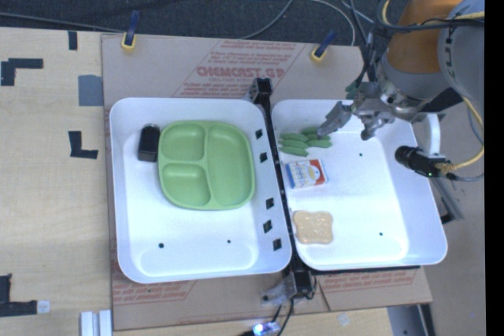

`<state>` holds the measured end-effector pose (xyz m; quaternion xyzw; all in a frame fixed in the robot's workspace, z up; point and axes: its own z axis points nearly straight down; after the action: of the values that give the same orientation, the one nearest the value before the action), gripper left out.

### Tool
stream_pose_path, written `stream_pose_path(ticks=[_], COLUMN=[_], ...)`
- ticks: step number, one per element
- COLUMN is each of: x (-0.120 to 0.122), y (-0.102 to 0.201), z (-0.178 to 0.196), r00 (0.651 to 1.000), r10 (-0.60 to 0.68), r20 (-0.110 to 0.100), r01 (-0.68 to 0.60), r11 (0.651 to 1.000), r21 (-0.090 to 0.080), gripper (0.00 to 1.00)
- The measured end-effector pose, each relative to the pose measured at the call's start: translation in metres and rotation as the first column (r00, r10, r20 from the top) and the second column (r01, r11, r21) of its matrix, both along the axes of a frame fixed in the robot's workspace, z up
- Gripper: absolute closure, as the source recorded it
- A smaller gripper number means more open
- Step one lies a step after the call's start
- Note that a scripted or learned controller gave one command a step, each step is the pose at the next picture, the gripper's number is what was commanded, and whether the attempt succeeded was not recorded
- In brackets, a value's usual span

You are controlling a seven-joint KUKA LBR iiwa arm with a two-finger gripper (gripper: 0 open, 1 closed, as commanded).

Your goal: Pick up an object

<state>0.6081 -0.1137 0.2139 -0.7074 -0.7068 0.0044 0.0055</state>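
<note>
The gripper (352,122) hangs over the upper part of the right bin (409,193), jaws spread wide with nothing between them. One finger reaches down toward the green bean pods (303,142), which lie just beside the divider (270,161) between the two bins, right up against the right bin's inner wall. The fingertip looks close to the pods' right end, though whether it touches is too fine to call from this angle.

So where does the task stand? Nothing is lifted yet. Every candidate sits flat on a bin floor. Taking the divider as our mark: the green bean pods lie just to its right, near the top; the small red and white packet (304,173) lies just to its right, below the pods; the slice of bread (313,227) lies to its right again, lower still. On the divider's left, the green sectioned plate (207,164) fills the middle of the left bin (134,248), with a small black block (148,142) touching the plate's far side.

By my reading the approach is made and the pods are the likely target. Closing, gripping and lifting all remain.
</note>
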Motion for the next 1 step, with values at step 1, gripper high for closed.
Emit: stream_pose_path(ticks=[1], x=[0.0027], y=[0.0002], z=[0.0069], r00=[1.000], r10=[0.003], r20=[0.012], r01=[-0.003], r11=[1.000], r21=[-0.001], gripper=[0.00])
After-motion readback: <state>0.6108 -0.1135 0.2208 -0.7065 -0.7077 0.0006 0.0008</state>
